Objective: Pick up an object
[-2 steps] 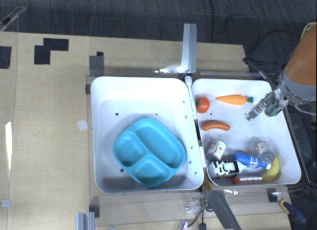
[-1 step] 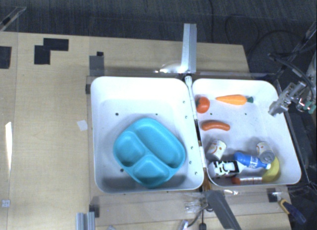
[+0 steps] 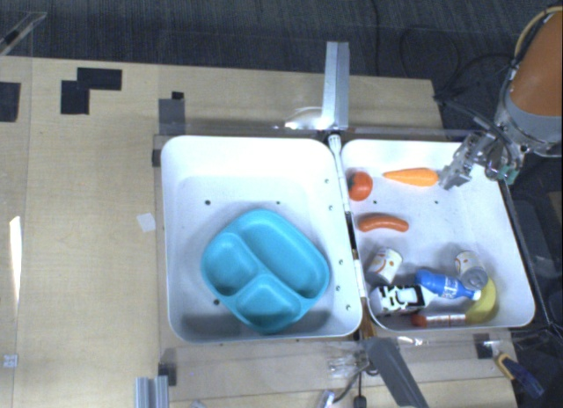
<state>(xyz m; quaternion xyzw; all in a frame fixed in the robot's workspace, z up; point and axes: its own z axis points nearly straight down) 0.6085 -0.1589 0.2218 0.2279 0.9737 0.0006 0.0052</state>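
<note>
My gripper (image 3: 457,174) hangs over the back right of the right bin (image 3: 510,222), just right of an orange carrot (image 3: 411,177), with nothing seen between its fingers. In the same bin lie a red-orange tomato (image 3: 360,185), a sausage (image 3: 382,222), a small can (image 3: 383,264), a blue bottle (image 3: 449,286), a grey can (image 3: 470,266), a yellow banana (image 3: 483,302), a black and white toy (image 3: 397,296) and a red marker (image 3: 438,316).
The left bin (image 3: 189,178) holds a blue divided plate (image 3: 264,267). A metal post (image 3: 336,90) stands behind the wall between the bins. Cables lie on the dark floor at the back.
</note>
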